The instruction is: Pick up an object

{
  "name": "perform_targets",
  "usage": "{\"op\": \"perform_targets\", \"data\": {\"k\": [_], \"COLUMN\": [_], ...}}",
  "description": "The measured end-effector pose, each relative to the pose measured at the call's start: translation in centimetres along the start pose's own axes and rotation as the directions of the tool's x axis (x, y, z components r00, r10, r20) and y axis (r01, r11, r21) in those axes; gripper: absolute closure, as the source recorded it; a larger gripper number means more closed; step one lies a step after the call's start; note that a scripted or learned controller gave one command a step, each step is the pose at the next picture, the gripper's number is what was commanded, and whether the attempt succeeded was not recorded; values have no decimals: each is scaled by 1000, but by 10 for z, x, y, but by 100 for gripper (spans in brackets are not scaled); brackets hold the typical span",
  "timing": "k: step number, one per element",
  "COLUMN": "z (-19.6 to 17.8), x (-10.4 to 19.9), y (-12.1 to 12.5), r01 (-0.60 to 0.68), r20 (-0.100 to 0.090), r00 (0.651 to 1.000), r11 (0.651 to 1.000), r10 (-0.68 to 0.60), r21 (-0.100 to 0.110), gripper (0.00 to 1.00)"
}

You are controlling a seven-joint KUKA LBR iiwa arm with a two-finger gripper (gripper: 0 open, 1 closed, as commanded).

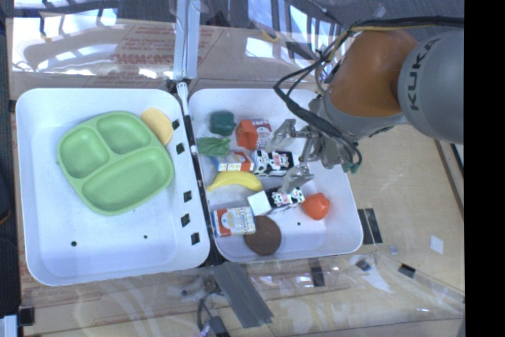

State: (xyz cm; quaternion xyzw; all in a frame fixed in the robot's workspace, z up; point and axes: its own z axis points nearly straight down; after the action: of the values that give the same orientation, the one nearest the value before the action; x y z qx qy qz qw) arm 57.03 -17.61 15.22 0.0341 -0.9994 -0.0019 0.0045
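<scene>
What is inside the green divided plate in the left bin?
The green plate shows three bare compartments with nothing in them. A yellow lemon-like piece sits just outside its upper right rim. The bin floor under the plate is covered.

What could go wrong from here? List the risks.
1. The gripper hangs over tightly packed items: closing near the cow-print carton may also catch the second cow-print carton.
2. The banana and red tomato lie close by and could get knocked aside.

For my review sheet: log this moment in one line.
pincer: over right bin, above cow-print cartons | holding: nothing seen | green tray: left bin
</scene>
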Motion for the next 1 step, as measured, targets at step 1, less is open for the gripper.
{"op": "perform_targets", "data": {"k": [1], "z": [43], "x": [-22], "y": [32], "r01": [64], "r20": [21], "r00": [998], "r11": [998], "r10": [-64], "r21": [8], "gripper": [0]}}
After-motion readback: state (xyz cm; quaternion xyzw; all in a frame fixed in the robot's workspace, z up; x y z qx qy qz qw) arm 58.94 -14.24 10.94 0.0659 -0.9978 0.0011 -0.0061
